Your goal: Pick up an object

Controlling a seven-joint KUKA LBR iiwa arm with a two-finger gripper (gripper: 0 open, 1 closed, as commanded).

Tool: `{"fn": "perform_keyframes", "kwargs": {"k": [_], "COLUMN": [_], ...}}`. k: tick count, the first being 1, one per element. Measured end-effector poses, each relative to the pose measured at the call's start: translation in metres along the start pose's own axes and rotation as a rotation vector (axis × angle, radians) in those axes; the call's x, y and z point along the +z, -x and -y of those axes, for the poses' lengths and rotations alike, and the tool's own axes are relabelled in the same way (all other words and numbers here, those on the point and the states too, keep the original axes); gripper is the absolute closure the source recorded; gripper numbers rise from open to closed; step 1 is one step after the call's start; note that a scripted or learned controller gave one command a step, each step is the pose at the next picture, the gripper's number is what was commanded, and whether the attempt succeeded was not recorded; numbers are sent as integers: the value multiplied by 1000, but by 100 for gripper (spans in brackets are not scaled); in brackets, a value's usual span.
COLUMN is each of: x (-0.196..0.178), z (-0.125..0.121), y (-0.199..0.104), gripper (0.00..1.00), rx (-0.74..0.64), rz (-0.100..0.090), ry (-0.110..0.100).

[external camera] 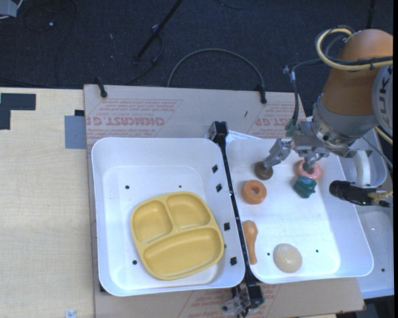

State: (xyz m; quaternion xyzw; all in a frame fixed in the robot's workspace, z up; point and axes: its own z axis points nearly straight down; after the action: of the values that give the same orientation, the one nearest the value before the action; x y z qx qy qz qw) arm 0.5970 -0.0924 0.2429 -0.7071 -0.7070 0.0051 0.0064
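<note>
In the right bin [345,257], my gripper [286,169] hangs low over the far part, open with its fingers spread wide. The left fingertip [264,171] is dark and sits just above an orange doughnut-shaped ring [254,191]. The right fingertip is right over a small pink object [310,171], which has a teal object [305,187] touching its near side. Whether that fingertip touches the pink object I cannot tell. Nothing is between the fingers. Nearer the front lie an orange spoon-like piece [250,238] and a cream oval object [287,258].
The left bin [113,177] holds a yellow divided plate [178,234]. A black divider [229,197] separates the two bins. The arm and its cables come in from the upper right above the right bin's far corner.
</note>
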Motion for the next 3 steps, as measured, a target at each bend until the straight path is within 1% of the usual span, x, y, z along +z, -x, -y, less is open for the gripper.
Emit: {"fn": "perform_keyframes", "kwargs": {"k": [1,2,3], "x": [-7,38,103], "z": [-2,-1,0], "y": [0,-6,-10], "gripper": [0,0,0], "rx": [-2,1,0], "rz": [1,1,0], "ry": [12,8,7]}}
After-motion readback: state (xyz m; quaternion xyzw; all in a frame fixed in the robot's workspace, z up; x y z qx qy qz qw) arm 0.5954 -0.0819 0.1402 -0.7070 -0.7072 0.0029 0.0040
